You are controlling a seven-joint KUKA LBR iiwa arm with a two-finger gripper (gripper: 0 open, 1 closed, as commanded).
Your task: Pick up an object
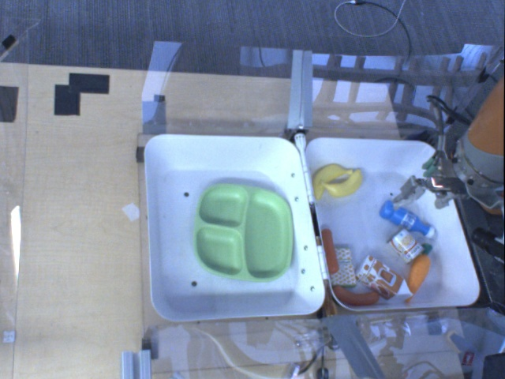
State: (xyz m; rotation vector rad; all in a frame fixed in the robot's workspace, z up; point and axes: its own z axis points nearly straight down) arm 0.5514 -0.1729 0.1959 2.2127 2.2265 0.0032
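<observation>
While jaws point(423, 191) gape empty, glossy blue cylindrical bottle point(406, 219) lies just below

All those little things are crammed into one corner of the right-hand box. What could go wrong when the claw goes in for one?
The gripper hangs just above the blue bottle, which lies on its side; it might roll away when touched. The small can and the carrot lie packed right beside the bottle, so the fingers could strike or catch the wrong thing. All three sit near the right bin's wall, which may leave little room to close in.
</observation>
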